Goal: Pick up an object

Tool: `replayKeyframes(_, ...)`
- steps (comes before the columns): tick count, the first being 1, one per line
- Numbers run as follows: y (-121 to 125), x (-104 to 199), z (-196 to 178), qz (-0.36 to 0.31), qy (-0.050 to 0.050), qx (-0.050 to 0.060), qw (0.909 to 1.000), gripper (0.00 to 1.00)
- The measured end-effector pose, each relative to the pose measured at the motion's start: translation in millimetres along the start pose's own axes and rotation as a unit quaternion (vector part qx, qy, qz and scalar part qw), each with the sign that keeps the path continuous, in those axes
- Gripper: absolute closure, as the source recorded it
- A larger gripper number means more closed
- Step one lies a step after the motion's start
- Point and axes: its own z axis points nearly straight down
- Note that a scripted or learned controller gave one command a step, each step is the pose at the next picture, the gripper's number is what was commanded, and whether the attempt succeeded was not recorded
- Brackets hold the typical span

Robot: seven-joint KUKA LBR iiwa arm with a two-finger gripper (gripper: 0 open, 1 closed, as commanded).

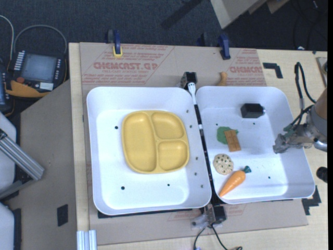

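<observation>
Hanging over the right bin (pixel 291 189), my tool (pixel 281 144) sat near its right wall; I could not tell its grip; the carrot (pixel 232 181) lay well apart, beside the cookie (pixel 223 163).

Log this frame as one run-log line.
pincer: right bin's right side, nothing visibly held | carrot, cookie, black block: lying in right bin | yellow tray: left bin

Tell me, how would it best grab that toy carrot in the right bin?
Probably across the thick orange middle of the carrot, coming straight down from above. It lies flat and slanted, green top up-right, tip down-left, so the jaws should close across its narrow width. The cookie sits close to its upper left, so the gripper should stay clear of that.
</observation>
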Motion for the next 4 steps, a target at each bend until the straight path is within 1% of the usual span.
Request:
replayKeyframes(1,0.5,9.3,-50.8,-0.002,0.0,-0.001,1.0,1.0)
replayKeyframes(2,1.7,9.0,-65.1,-0.001,0.001,0.001,1.0,1.0)
replayKeyframes(3,18.8,51.8,-59.6,-0.003,0.002,0.002,1.0,1.0)
replayKeyframes(4,38.6,104.5,-72.5,-0.004,0.002,0.001,1.0,1.0)
